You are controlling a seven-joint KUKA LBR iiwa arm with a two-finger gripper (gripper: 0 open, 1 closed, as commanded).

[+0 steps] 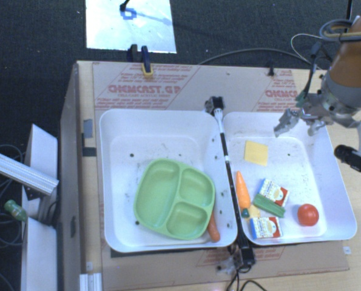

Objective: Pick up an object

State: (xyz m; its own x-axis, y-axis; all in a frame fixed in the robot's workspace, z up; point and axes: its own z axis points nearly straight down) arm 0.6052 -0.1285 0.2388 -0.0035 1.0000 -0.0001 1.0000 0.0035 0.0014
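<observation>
My gripper point(299, 125) hangs over the far edge of the right bin point(338, 180), its two fingers spread apart with nothing between them. Below and left of it a flat yellow square point(256, 153) lies on the bin floor. Nearer the front are an orange carrot point(242, 190), two small juice cartons point(272, 193) point(265, 227), a green stick point(269, 206) between them, and a red tomato point(308, 214).
The left bin point(125, 144) holds a green divided plate point(175, 198) and a second carrot point(213, 229) against its right wall. A black-and-white rod point(224, 144) runs along the divider between the bins. Cables loop behind the arm at top right.
</observation>
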